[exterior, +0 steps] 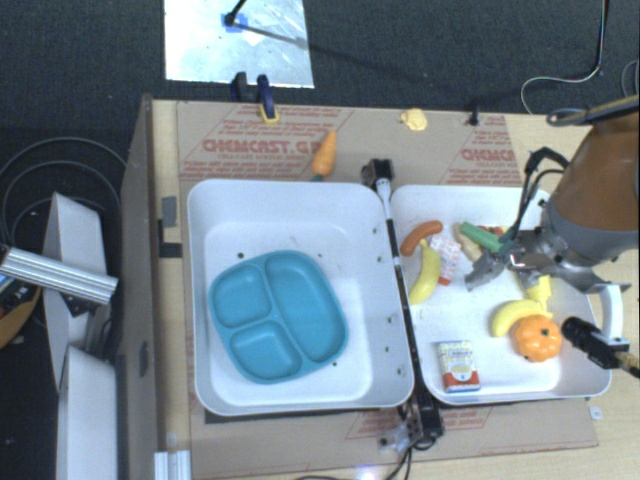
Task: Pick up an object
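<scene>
— Two white bins sit side by side on the bench. What does each one hold?

— The left bin [215, 230] holds a blue divided plate [277, 314], three compartments, lying flat toward the front left. The right bin [500, 388] holds the toy food: a sausage [420, 235] near the back left, a banana [425, 275] just in front of it along the left wall, a lemon [517, 315] and an orange pumpkin [537, 339] touching each other toward the front right, and a small carton [458, 365] at the front edge.

— And where is the arm [598, 193]?

— It reaches in from the right, its orange band over the far right of the right bin. The gripper [487, 268] hangs low over the middle of that bin, between the banana and the lemon, near a green and red piece [480, 236] at the back.

— Does the claw hold anything?

— Its fingers look slightly parted with nothing visibly between them, so it grips no object. A yellow piece [540, 290] lies just beside it on the right, partly hidden by the wrist.

— Anything outside the bins?

— An orange carrot [324, 154] and a small yellow bit [414, 120] lie on the cardboard behind them.
</scene>
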